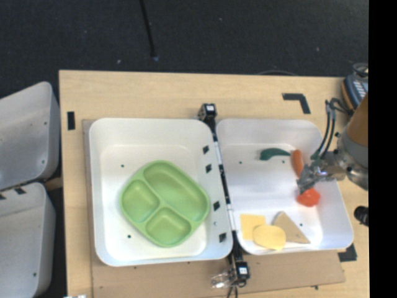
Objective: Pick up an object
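Observation:
My gripper [308, 180] hangs low over the right side of the right bin [260, 134], reaching in from the right edge. Right under and in front of its tip lies a small red-orange round object [309, 197]. An orange carrot-like stick [297, 162] lies just to the gripper's upper left, and a dark green curved piece [273, 154] rests further left. Near the bin's front edge sit a yellow square slice [250, 225], a yellow round piece [270, 236] and a tan wedge [293, 227]. Nothing shows between the fingers.
The left bin [111, 135] holds a green divided plate [164, 202] with three compartments. A black-marked divider [218, 179] runs between the bins. The wooden bench [186, 92] surrounds them, with white chairs [25, 141] at the far left.

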You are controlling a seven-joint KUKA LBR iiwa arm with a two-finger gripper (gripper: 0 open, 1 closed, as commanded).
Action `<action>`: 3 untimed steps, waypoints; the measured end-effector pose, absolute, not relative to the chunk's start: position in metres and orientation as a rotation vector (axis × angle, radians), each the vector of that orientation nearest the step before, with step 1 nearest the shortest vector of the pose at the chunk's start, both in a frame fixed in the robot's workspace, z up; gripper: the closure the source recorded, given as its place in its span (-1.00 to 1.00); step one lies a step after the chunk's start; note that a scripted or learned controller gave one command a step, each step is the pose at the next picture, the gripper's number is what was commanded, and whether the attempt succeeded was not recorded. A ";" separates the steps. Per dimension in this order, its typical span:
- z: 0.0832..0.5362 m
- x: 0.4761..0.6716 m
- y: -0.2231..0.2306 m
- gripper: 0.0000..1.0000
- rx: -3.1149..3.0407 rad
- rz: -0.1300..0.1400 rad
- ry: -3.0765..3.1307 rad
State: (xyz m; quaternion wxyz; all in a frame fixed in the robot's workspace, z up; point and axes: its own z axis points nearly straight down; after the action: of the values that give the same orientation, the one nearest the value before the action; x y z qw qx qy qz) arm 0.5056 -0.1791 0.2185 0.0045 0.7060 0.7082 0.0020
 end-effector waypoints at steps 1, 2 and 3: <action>0.230 0.507 -0.180 1.00 2.215 0.002 2.223; 0.223 0.511 -0.132 1.00 2.213 0.002 2.227; 0.236 0.512 -0.076 1.00 2.211 0.005 2.230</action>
State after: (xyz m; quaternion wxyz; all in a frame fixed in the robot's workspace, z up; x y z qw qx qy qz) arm 0.5119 -0.0759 0.2359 0.0008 0.7040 0.7102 0.0017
